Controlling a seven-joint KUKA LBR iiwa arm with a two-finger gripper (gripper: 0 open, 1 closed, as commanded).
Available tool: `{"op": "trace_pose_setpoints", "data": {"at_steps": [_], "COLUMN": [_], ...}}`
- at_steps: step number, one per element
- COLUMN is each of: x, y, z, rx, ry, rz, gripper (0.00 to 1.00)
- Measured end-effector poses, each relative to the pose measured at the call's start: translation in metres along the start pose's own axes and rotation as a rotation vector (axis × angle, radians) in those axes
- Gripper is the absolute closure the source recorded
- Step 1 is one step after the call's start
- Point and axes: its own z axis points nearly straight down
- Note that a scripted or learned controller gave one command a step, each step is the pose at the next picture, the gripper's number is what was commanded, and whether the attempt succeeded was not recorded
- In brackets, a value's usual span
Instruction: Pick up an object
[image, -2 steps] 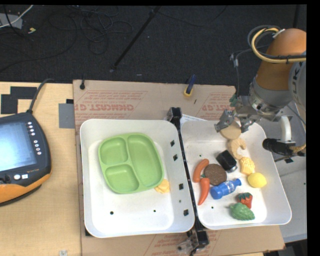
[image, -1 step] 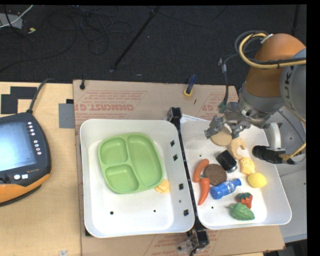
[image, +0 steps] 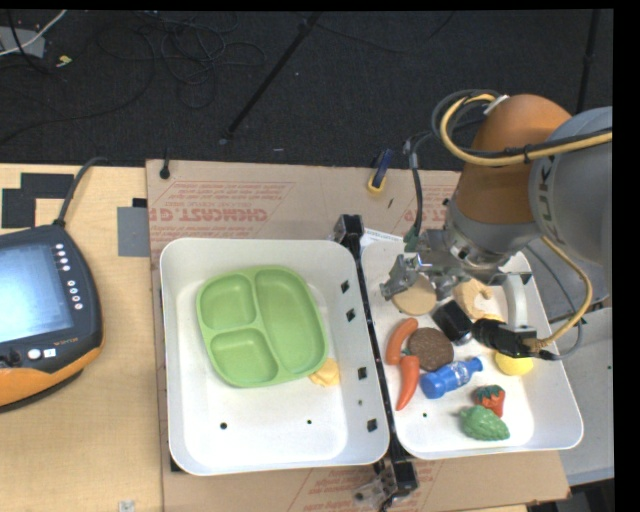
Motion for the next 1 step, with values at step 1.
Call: {"op": "trace_pose_setpoints", "data": {"at_steps": [1], "x": [0.036], "y": [-0.0255], "z": [-0.0006], "rx": [-0.001], "ry": [0.0], "rz": [0.0], "gripper": [1.0]}}
